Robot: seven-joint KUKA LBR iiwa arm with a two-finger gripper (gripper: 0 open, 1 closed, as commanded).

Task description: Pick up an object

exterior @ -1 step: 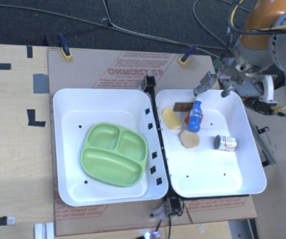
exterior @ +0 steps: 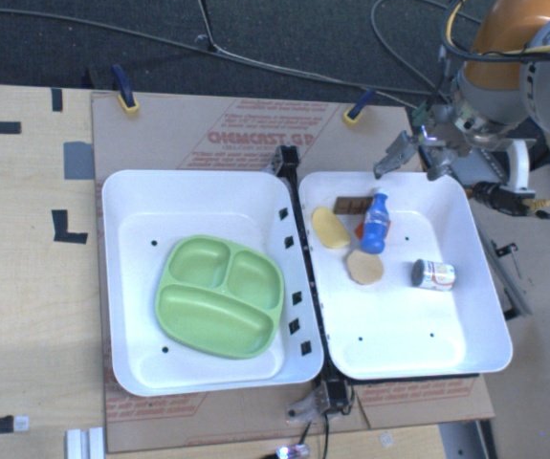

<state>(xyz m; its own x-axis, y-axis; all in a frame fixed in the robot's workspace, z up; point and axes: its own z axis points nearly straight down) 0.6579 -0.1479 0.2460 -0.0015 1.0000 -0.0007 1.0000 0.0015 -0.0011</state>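
The jaws (exterior: 410,157) stand spread with nothing between them, above the far rim of the right bin (exterior: 480,256), and the objects lie toward seven o'clock from them: nearest the upright blue bottle (exterior: 376,223), with the brown bar (exterior: 353,204), yellow piece (exterior: 330,228) and tan disc (exterior: 364,269) crowded round it. The small can (exterior: 433,274), on its side with its long axis running three to nine o'clock, lies apart at about six o'clock on bare white floor, so I judge it the roomier pick.
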